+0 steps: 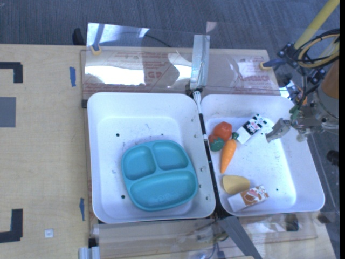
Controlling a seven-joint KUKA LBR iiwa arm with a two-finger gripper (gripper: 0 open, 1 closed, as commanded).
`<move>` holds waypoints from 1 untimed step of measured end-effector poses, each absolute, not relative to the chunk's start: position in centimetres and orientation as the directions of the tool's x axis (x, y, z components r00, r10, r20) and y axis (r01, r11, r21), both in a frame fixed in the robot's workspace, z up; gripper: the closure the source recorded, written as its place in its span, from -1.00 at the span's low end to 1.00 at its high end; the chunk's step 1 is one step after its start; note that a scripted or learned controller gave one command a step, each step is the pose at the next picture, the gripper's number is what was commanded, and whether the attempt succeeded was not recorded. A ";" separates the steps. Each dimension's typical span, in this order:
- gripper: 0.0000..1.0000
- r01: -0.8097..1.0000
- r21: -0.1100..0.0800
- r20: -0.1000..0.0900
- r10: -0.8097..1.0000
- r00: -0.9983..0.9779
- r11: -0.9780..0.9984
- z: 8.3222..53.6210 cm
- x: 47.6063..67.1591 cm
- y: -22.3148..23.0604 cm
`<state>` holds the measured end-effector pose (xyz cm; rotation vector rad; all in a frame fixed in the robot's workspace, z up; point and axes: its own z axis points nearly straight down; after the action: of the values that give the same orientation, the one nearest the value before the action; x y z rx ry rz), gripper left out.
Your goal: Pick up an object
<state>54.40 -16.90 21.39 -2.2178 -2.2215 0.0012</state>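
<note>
Gripper hung open over the right bin with nothing between its fingers, just beside the black-and-white toy, so we judged the pick not yet made, with closing and lifting left.

You are looking at a brightly and evenly lit scene, with the two white bins close to washing out and only soft, short shadows under the blue divided plate and the toys in the right-hand bin. The strongest glare sits in the upper middle of the frame, where the clear panel behind the bins throws back broad white streaks. Focus is moderately sharp at the centre, while the arm at the right edge looks softer and slightly smeared.
</note>
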 end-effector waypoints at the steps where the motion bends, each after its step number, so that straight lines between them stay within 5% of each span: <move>1: -1.00 0.998 -0.005 0.003 0.998 -0.068 0.068 16.2 57.7 -8.9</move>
<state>57.66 -8.89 16.15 -2.1409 -2.2913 0.0030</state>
